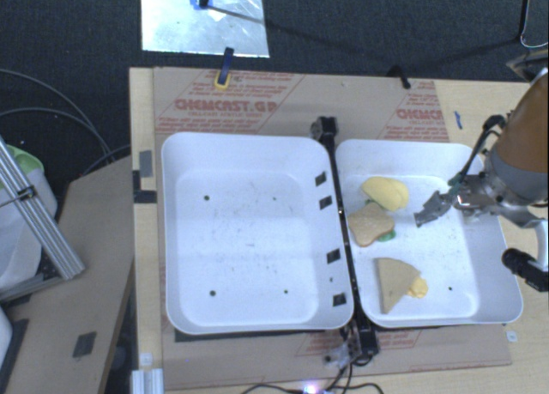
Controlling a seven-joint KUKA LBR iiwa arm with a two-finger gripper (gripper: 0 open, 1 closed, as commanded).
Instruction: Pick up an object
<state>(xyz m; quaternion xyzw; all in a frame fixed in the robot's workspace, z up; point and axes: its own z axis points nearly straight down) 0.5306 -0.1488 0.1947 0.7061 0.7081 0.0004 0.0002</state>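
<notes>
My gripper (426, 214) hangs over the right bin (489, 302), with nothing between its fingers; whether they stand apart or together I cannot tell from this slant. Just left of it lie a yellow piece (386, 191) and a tan slice (369, 226) touching something green, perhaps a leaf. A tan wedge (393, 281) sits nearer the front, beside a small yellow bit (418, 287).

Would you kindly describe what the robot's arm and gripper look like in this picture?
The arm shows an orange-brown band above a grey metallic wrist. A thin dark cable loops beside it. The gripper is grey, narrow and tapered, and a black part sits lower on the right.
</notes>
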